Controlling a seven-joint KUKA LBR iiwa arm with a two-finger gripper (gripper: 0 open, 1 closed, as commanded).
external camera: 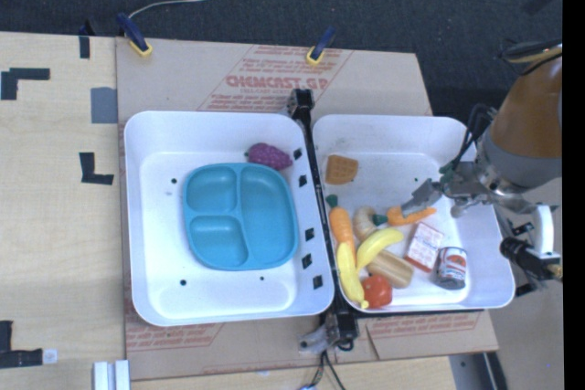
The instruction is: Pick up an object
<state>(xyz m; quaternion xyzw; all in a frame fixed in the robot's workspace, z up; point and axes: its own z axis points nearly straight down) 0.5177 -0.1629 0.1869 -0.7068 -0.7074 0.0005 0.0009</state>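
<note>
Near rim, right bin (498, 292): a red tomato-like piece (376, 291) is lying beside a yellow banana (347, 268), with a small dark can (450, 268) sitting toward the near right corner
Middle, right bin: a second banana (379, 244), a tan roll (391, 266), a red-and-white packet (424, 247) and an orange carrot (340, 225) are crowding together, several touching
Gripper (426, 195): it is hovering low over this cluster, its tip just above a small orange carrot piece (411, 216); whether the tip is spread or closed cannot be told, and nothing is showing between its tips
Arm (526, 137): it is reaching in from the right, its orange band over the bin's right wall
Far part, right bin: a tan cracker-like square (341, 169) is lying alone
Left bin (146, 224): it is holding a blue divided plate (241, 216), with a purple grape bunch (270, 155) just beyond it
Progress: no object is being lifted yet; approach appears under way, while grasping and raising are remaining
</note>
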